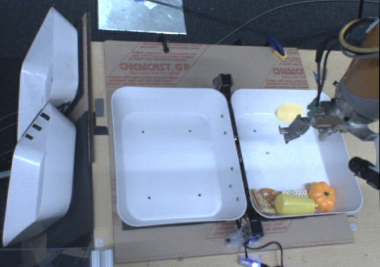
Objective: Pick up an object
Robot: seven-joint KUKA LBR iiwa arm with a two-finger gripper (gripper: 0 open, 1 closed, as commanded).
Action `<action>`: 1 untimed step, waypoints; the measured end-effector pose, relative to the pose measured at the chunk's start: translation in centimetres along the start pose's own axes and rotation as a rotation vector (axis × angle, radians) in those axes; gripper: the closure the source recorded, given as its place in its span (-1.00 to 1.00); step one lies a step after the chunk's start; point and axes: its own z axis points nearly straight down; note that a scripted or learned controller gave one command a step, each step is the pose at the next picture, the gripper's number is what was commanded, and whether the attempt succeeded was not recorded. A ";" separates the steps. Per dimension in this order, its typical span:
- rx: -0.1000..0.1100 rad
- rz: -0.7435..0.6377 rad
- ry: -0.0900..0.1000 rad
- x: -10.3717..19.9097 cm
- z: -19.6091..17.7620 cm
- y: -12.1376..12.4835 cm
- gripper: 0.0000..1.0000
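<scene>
While the arm reaches in from the right, claw (295, 130) over the right bin (261, 159), finger state impossible to tell, pale yellow disc (289, 112) just beside it, orange pumpkin (322, 195), yellow-green fruit (294, 204) at the near edge.

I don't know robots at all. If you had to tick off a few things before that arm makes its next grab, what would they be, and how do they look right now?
1. Something to pick in the right bin: ok. A pale yellow disc lies near the far side; an orange pumpkin toy, a yellow-green piece and a pretzel-like piece crowd the near edge.
2. Gripper carrying nothing: ok, nothing between its fingers.
3. Gripper above a target: not ok. It hangs over bare floor, beside the disc.
4. Chosen item standing apart: ok for the disc; not ok for the near-edge cluster, which touches.
5. Fingers wide enough: cannot tell.
</scene>
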 end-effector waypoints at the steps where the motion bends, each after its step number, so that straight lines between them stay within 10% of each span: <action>1: 0.010 0.007 0.000 -8.7 10.5 1.2 -1.00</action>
